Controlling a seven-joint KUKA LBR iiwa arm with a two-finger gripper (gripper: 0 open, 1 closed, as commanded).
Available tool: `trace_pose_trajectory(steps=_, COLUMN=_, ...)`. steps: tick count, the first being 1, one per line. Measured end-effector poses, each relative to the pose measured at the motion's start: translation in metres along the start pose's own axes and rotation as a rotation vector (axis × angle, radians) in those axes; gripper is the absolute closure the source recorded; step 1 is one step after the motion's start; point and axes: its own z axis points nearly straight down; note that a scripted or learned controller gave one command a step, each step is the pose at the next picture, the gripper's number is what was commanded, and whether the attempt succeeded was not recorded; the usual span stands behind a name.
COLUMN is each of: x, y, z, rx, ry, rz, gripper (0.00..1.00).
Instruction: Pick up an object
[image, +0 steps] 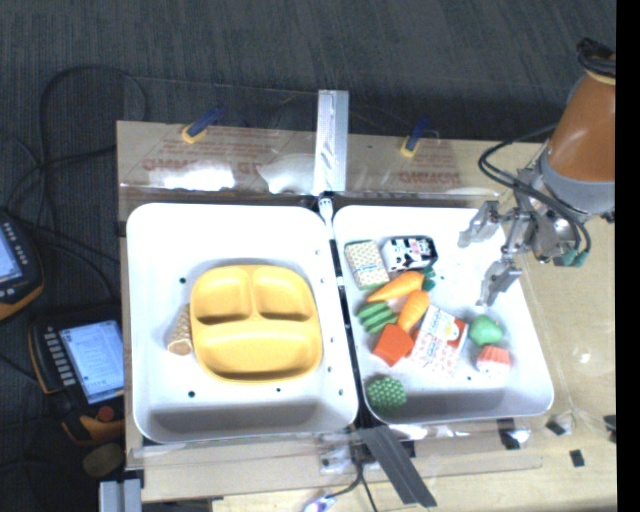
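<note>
The gripper (493, 252), fingers spread and holding nothing, hangs at the upper right of the right bin (535, 375), so no object is picked yet; candidates such as the carrot (395, 287) lie centre-frame below-left.

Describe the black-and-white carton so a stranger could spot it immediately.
Look in the right-hand shallow white bin, at its far edge. The small black-and-white cow-patterned carton lies there, beside a green-checked packet and above an orange toy carrot. Nothing else there is black and white.
</note>
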Motion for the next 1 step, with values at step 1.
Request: trace_pose_trajectory(steps=1, x=-0.0349, y=0.0164, z=0.1162, rx=-0.001, ry=0.001, rz=-0.109, gripper=0.0)
